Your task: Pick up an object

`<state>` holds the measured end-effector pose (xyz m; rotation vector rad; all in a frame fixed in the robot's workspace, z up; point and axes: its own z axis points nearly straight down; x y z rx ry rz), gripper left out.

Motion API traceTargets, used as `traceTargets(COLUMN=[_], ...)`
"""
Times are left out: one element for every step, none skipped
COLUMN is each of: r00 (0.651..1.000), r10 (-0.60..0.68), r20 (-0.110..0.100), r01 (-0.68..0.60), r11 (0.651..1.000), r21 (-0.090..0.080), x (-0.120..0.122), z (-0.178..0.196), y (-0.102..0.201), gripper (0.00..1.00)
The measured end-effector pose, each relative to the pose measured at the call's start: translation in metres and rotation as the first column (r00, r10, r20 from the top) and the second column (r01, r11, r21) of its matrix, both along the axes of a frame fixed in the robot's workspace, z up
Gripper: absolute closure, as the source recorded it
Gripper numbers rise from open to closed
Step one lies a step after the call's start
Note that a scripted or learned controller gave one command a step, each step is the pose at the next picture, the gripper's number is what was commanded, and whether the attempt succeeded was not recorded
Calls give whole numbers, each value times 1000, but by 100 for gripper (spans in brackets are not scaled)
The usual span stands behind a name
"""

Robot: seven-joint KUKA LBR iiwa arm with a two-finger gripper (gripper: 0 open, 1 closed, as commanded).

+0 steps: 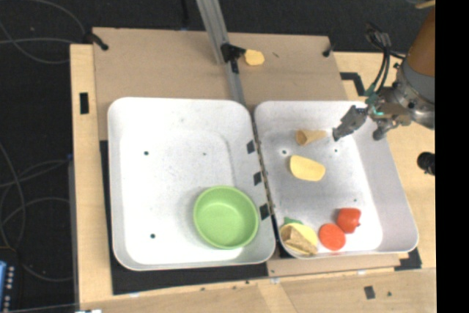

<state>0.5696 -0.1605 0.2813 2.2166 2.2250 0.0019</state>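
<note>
Yellow object (307,168) in right bin (381,179), gripper (362,124) poised above far edge, fingers spread, holding nothing, arm (421,62) entering from right

Probably a robotics lab: two white bins (183,179), a wooden bench (293,55), loose cables (29,18).
</note>
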Motion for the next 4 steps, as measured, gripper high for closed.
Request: traceTargets(r00=[1000,1000,1000,1000], r10=[0,-4,-7,-5], r20=[0,-5,-5,-5], r01=[0,4,7,5], r11=[1000,1000,1000,1000], r21=[1,-3,-2,-3], x=[0,10,9,7], z=[0,-50,-96,-140], y=[0,-1,5,-2], gripper=[0,0,0,0])
